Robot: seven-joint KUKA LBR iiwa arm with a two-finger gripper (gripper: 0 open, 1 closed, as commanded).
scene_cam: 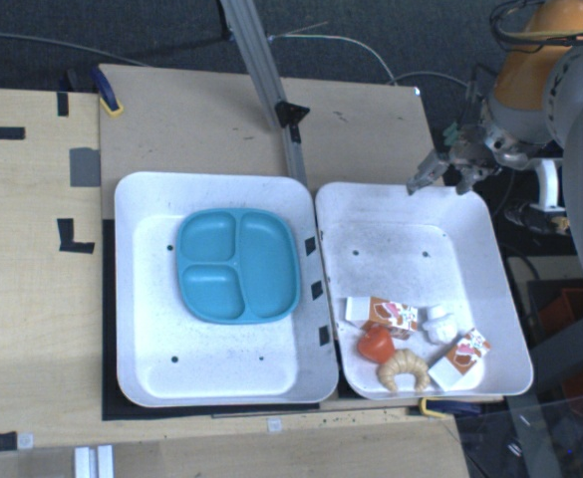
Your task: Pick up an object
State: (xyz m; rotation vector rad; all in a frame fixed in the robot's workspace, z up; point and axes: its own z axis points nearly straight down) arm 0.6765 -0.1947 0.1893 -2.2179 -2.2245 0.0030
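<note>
Several small items lie in the near part of the right bin (411, 237): a red-and-white carton (389, 314), a red tomato-like piece (375, 345), a tan croissant (404, 368), a small white object (438, 323) and a second red-and-white carton (462, 355). My gripper (438, 179) hangs over the far right corner of this bin, well away from the items. Its two dark fingers stand apart, open, with nothing between them.
The left bin (151, 366) holds a blue divided plate (239, 265). A grey metal bar (261, 63) slants down from the top to the gap between the bins. The far half of the right bin is bare white floor.
</note>
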